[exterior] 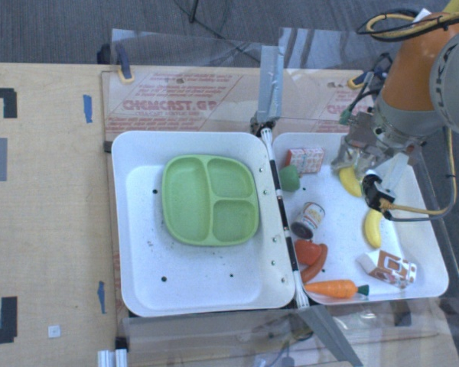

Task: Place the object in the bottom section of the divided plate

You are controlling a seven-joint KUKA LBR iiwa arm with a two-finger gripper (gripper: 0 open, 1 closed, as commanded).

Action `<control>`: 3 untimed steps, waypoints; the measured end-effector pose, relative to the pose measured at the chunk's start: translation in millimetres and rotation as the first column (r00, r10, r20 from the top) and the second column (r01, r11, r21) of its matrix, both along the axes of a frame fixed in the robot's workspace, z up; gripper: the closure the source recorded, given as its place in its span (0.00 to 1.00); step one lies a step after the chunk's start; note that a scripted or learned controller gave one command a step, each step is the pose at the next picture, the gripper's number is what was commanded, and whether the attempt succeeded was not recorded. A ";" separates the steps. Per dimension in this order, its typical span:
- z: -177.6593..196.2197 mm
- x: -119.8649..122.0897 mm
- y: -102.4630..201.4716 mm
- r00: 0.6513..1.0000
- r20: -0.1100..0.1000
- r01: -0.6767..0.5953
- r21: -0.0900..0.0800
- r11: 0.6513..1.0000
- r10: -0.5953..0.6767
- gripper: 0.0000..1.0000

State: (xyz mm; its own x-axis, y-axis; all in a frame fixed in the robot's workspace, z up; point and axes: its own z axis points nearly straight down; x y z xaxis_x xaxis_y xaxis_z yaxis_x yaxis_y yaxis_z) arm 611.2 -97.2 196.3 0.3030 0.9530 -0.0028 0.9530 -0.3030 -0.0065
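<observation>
The light green divided plate lies in the left bin, with one long section on its left and two smaller ones on its right; nothing is on it. My gripper hangs low over the upper part of the right bin, just above a small yellow banana. The wrist hides whether anything is held. The grey arm with its orange band comes in from the upper right.
The right bin also holds a pink-and-white box, a green ball, a small can, a second banana, a red pepper, a carrot and an orange-and-white carton. A ridge divides the bins.
</observation>
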 end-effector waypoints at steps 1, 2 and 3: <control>-13.6 -18.0 66.2 0.999 -0.001 -0.036 0.002 0.999 0.036 1.00; 25.9 -2.1 126.1 0.984 0.005 -0.177 0.000 0.984 0.177 1.00; 10.1 -2.3 65.8 0.984 0.000 -0.176 0.002 0.984 0.176 1.00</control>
